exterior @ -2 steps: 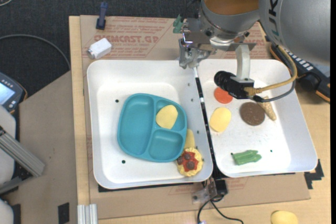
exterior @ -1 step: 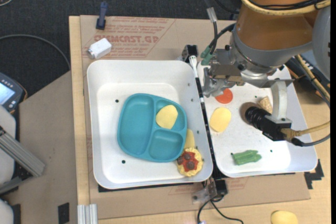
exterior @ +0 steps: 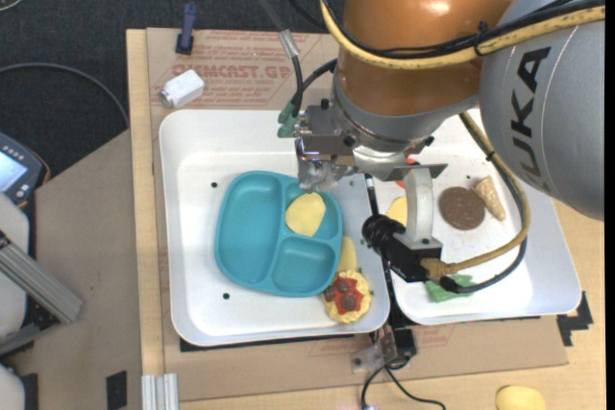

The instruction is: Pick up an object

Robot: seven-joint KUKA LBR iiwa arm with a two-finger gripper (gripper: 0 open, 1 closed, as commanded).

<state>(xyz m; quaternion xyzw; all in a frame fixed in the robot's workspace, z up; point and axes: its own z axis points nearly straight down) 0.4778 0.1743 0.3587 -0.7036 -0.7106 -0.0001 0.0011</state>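
Starting nearest the camera, at the front edge of the left bin, a small red-and-yellow toy food lay against the rim of the teal divided tray. A slim yellow strip sat just behind it along the tray's right side.

Farther in, the yellow piece was what I judged to be my target. It rested inside the tray's upper right compartment, directly beneath my wrist. It looked like a light, hollow plastic toy: stiff enough not to squash, but smooth and rounded, so likely to slip out of a shallow pinch. I judged the best hold to be across its narrower width, low on its sides and clear of the tray's dividing ridge. It was a blunt oval with no clear pointing end. Its long axis seemed to run roughly near to far, though only slightly longer than it was wide.

My jaws hung just above the piece's far edge. The wrist body hid them, so I could not tell whether they were spread or closed, and nothing showed as held.

Beyond and to the right, in the other bin, lay a brown disc and a tan wedge.
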